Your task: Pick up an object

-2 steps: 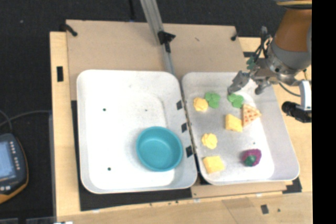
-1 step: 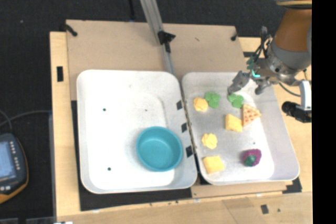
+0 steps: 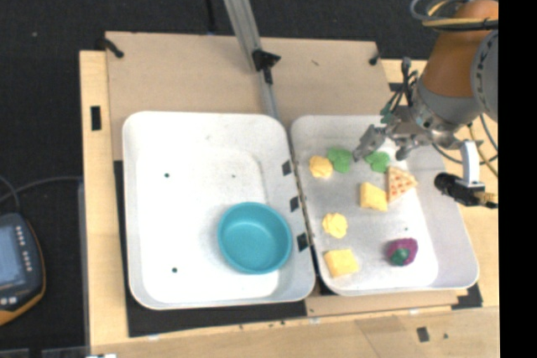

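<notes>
Two-finger gripper (image 3: 384, 148), fingers spread, nothing betw. them, above small green piece (image 3: 379, 161); pizza-slice toy (image 3: 399, 180) just beside, yellow wedge (image 3: 372, 196) near.

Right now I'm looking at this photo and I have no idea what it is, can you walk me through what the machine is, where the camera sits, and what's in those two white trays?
It is a robot arm, grey and orange, reaching in from the right. One camera looks down on the bench at a slant. The arm's gripper, a two-finger claw, hangs over the right bin; its fingers look spread, with nothing between them. That bin holds small toy foods: two green pieces near the gripper, several yellow pieces, a pizza-like wedge and a purple piece. The left bin holds a blue bowl.
</notes>
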Robot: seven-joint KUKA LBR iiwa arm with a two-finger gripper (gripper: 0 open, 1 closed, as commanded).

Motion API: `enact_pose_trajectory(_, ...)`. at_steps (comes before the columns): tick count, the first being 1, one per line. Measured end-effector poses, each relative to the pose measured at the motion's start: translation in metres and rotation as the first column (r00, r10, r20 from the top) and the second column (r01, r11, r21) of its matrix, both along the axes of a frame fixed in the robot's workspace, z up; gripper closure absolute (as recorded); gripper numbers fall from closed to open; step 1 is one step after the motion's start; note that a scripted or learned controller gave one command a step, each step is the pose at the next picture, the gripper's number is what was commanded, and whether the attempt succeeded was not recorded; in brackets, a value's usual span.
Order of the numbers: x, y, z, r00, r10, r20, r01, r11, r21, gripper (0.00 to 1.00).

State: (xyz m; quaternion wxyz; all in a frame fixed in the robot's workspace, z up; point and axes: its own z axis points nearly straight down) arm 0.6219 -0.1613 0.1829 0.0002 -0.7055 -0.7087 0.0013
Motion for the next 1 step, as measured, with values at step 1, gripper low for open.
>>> enact_pose_trajectory(1,-0.0087,0.0059,-0.053,1.0,-0.003,-0.002,0.003,1.0,0.001,0.0)
